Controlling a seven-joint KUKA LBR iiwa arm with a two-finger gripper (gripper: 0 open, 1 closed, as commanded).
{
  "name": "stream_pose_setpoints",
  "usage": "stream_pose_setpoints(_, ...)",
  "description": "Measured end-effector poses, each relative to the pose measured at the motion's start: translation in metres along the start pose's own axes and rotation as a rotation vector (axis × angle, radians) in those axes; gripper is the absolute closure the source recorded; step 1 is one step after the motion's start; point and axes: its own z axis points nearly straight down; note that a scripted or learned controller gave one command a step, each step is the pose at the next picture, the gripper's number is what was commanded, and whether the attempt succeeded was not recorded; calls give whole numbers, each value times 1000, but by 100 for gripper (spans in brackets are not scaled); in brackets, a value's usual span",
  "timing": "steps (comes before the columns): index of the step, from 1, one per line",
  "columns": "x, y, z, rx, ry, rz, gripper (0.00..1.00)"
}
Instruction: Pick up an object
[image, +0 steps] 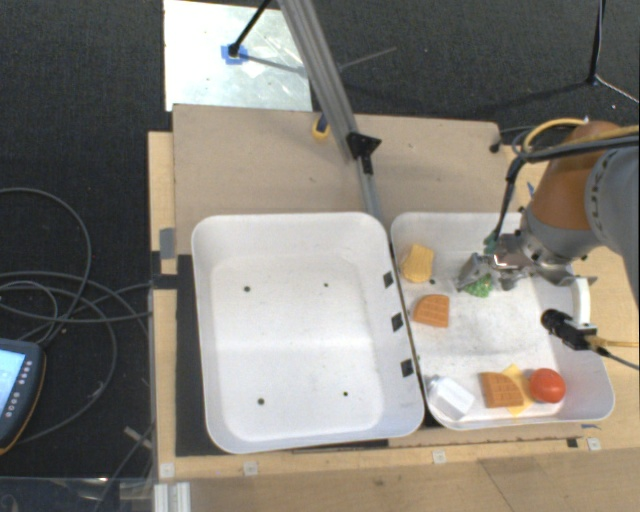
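1. Dark carpet with loose black cables surrounds a brown bench (250, 160); at the far left edge lies a teach pendant (15, 385) with a lit screen, well apart from the work.

2. On the bench the left bin (215, 245) sits well to the left of the fingers. It plays no part in a pick-up, so the arm has no cause to cross the divider.

3. The right bin (600, 395) holds everything worth grasping. Left of the fingers lie a yellow block (418, 263) and, a little nearer the camera, an orange wedge (432, 310). Toward the near rim, well apart from the fingers, sit a white packet (450, 397), a waffle-like orange piece (500, 389) on a yellow scrap, and a red ball (546, 384).

4. The gripper (487, 272) hangs low over the bin, its metal fingers (470, 271) spread apart with a small green object (480, 288) right at their tips. I cannot tell whether the green piece lies between them or just beside, so nothing counts as held.

5. The green piece looks like the likely target. To do this well, centre the tips on either side of it, go down until they almost touch the bin floor, close fully, then lift straight up.

6. Risk, as I judge it: such a small piece can squirt sideways on closing, so squareness matters more than speed.
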Motion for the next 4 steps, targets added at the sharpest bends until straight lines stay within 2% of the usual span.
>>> stream_pose_setpoints(1, -1, 2, -14, -7, -2, 0, 100)
stream_pose_setpoints(2, 3, 2, -58, -7, -1, -2, 100)
stream_pose_setpoints(3, -5, 3, -120, -11, -3, -2, 100)
stream_pose_setpoints(4, 4, 3, -171, -11, -3, -5, 100)
